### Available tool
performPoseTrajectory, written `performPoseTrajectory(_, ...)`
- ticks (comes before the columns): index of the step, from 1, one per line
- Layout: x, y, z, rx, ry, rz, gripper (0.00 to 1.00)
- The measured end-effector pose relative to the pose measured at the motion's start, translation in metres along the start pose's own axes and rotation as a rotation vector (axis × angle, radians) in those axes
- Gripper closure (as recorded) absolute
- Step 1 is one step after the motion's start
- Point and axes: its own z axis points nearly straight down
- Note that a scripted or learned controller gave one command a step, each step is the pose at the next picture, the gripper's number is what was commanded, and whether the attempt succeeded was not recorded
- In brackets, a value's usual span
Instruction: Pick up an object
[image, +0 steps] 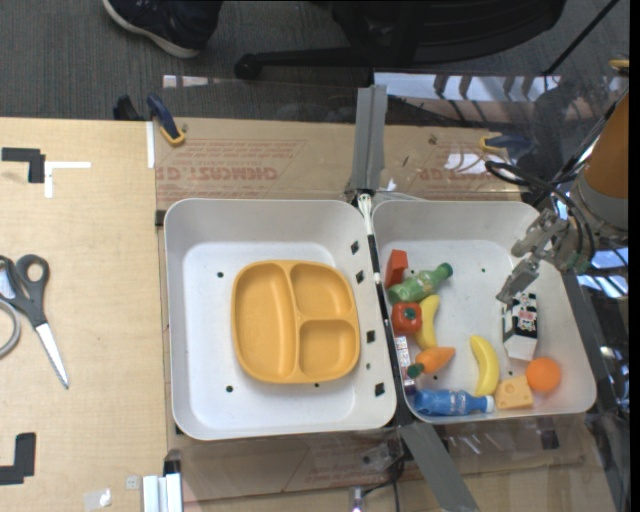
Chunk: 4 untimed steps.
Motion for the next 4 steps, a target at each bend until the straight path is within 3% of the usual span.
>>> performPoseTrajectory(1,-0.033,-0.019,0.105,-0.001,-0.005,0.126,0.0)
performPoseTrajectory(2,-0.033,-0.018,0.097,0.0,-0.005,0.122,1.0)
performPoseTrajectory(3,-0.034,0.021,-0.016,0.0,-0.003,0.302,1.0)
performPoseTrajectory(4,-0.033,0.021,-0.015,0.0,-0.002,0.302,0.0)
